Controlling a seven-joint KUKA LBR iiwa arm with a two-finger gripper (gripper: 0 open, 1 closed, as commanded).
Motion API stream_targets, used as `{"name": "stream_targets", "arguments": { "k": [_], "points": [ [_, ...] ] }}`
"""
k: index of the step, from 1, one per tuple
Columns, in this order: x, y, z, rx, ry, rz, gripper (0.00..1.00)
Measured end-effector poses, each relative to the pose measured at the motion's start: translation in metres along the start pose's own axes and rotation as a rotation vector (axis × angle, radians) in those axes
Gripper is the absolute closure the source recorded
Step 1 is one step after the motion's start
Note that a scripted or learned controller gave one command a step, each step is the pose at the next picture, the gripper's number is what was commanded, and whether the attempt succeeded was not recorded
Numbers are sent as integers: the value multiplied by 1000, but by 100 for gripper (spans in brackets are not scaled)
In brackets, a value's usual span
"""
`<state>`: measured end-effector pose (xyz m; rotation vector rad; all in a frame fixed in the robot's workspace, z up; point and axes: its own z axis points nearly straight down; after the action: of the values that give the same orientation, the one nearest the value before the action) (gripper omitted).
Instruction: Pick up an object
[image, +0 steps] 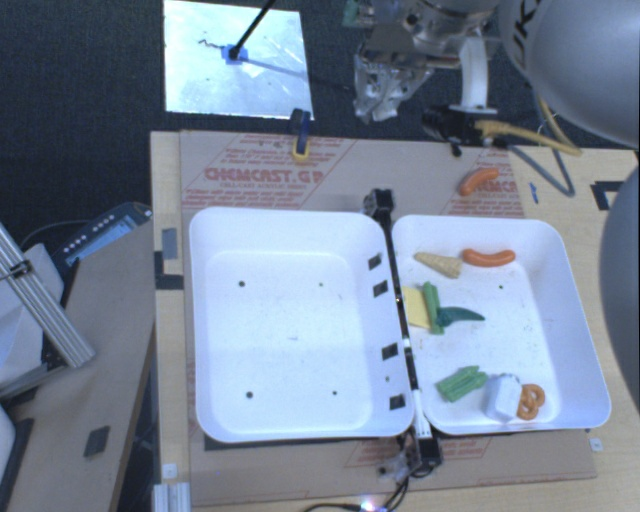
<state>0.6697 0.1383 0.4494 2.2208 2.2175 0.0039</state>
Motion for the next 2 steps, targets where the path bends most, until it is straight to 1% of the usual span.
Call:
{"name": "stream_targets", "arguments": {
  "k": [1, 2],
  "points": [
    [49, -4, 154, 16, -1, -9, 100],
    [100, -2, 42, -8, 7, -11, 100]
  ]
}}
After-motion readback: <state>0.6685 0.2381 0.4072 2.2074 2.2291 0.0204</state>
